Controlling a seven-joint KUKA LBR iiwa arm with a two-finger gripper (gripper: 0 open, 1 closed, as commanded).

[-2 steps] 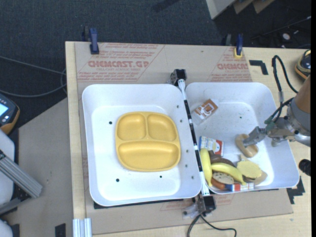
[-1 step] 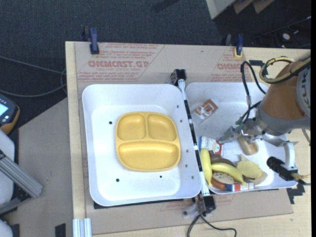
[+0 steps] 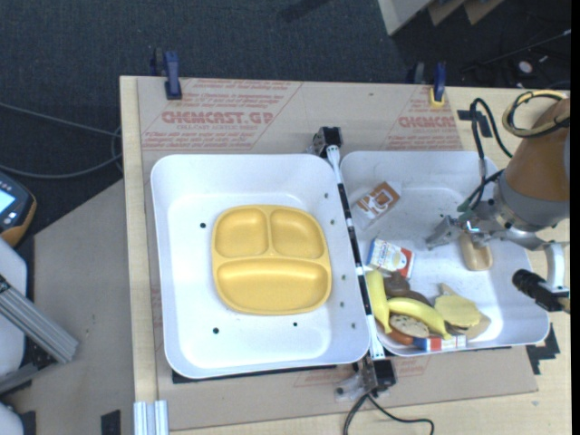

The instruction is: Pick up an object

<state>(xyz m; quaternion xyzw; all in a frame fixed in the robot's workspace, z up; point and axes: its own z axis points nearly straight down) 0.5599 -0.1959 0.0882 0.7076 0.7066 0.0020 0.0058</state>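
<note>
My gripper [image 3: 453, 231] hangs low over the middle of the right bin [image 3: 419, 172], reaching in from the right. Just to its right lies a tan rounded object [image 3: 477, 255]. A red-and-white carton [image 3: 391, 257] lies to the gripper's lower left, and a small brown-and-white packet [image 3: 378, 199] to its upper left. A banana [image 3: 396, 309], a pale round slice-like item [image 3: 458, 311], a dark brown item [image 3: 407, 290] and a red-and-blue stick [image 3: 441, 343] crowd the bin's front corner. I see nothing held in the gripper.
The left bin [image 3: 177, 243] holds a yellow divided plate [image 3: 270, 259] at its centre. The grey arm with its orange band [image 3: 536, 161] crosses the right bin's far right edge. Blue clamps [image 3: 169, 69] stand at the board's back edge.
</note>
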